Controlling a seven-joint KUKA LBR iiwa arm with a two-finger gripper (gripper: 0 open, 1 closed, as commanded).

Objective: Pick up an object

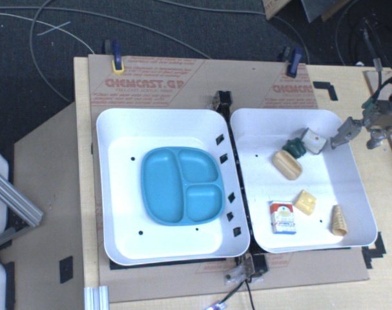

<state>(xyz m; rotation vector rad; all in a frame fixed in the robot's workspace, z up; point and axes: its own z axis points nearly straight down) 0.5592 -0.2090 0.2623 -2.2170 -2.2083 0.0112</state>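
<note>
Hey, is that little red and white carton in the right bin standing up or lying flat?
Lying flat. The carton shows its broad printed face to the overhead camera, resting on the right bin floor.

A robotics lab: clamped cardboard sheet (183,76) on a bench (47,154), loose cables (66,18) over dark carpet (183,11).

Divided plate (181,185) in left bin (112,173); carton (283,217) in right bin (360,192).

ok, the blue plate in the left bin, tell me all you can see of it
The blue plate is a rounded-square divided plate that looks like matte plastic, light blue all over. Raised ridges split it into three compartments: one long one on its left, two smaller ones on its right. It lies flat, right side up, slightly rotated, near the middle of the left bin. Only the bin floor touches it.
</note>
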